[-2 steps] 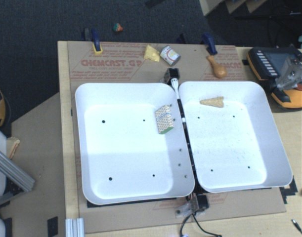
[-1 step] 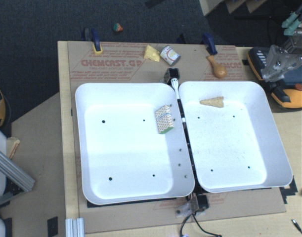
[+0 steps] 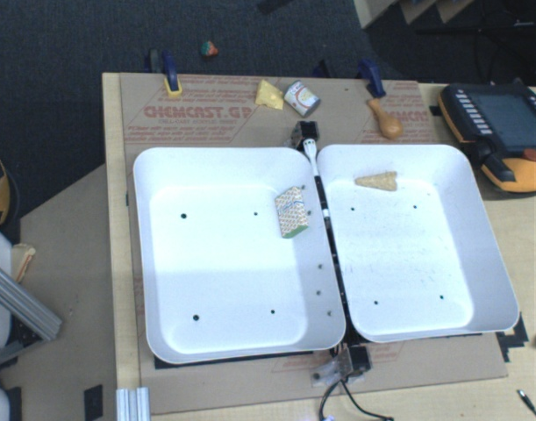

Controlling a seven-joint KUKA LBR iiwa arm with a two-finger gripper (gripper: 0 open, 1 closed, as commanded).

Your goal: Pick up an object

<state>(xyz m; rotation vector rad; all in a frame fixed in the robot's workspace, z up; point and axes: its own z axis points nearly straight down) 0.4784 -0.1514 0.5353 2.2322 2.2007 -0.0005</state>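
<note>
Jaws' state cannot be told; patterned packet (image 3: 291, 211) lies by left bin's (image 3: 215, 274) right wall

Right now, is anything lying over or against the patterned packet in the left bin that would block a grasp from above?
Nothing visible does. The patterned packet lies alone in the left bin, near its right wall, its top uncovered.

teach pendant (image 3: 500, 130) cropped at right edge
</note>
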